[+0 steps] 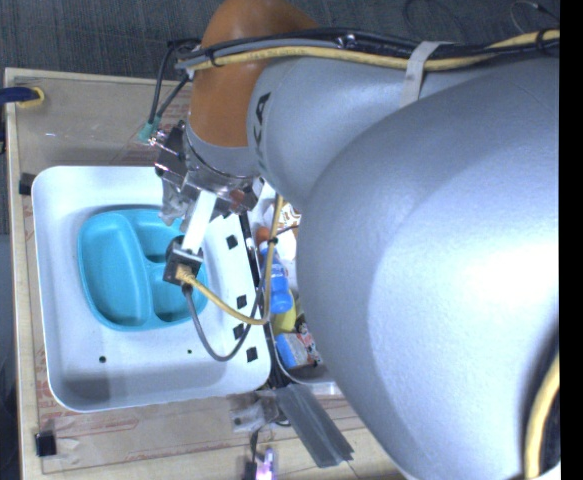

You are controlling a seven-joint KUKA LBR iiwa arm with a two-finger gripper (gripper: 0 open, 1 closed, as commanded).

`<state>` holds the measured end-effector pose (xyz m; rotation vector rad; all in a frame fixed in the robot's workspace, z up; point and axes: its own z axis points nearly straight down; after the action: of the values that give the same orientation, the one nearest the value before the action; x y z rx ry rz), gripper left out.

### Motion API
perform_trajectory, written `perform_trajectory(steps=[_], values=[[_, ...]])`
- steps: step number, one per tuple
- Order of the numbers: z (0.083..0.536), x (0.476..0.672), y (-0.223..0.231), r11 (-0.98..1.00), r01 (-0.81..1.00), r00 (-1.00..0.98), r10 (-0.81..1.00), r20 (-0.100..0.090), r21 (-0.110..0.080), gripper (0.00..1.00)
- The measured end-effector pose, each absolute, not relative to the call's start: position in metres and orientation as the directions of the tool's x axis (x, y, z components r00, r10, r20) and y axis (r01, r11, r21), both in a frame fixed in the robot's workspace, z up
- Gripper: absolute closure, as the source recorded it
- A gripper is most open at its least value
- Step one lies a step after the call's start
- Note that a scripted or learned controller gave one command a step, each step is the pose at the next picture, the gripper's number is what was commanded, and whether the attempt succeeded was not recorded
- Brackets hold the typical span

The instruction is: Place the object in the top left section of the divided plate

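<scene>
A blue divided plate (121, 268) lies in the left white bin (71, 368). Its large section is on the left and smaller sections are on the right, partly hidden by the arm. My gripper (175, 206) hangs over the plate's upper right corner, below the orange band of the wrist. The view does not show any object held in it.
The grey arm covers most of the right bin. In the sliver that shows, several small things lie close together, among them a blue one (280, 296) and a yellow one (287, 320). The wall between the bins (251, 338) runs just right of the plate.
</scene>
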<state>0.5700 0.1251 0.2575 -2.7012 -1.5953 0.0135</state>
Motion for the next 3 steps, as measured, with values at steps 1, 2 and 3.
perform_trajectory(steps=[1, 2, 3], values=[[0.209, 0.574, 0.12, -0.408, 0.913, 0.408, 0.913, -0.004, -0.007, 1.0], [0.229, 0.501, 0.105, -0.331, 0.943, 0.331, 0.943, -0.002, -0.005, 1.0], [0.174, 0.475, 0.116, -0.266, 0.964, 0.266, 0.964, -0.002, -0.006, 1.0]])
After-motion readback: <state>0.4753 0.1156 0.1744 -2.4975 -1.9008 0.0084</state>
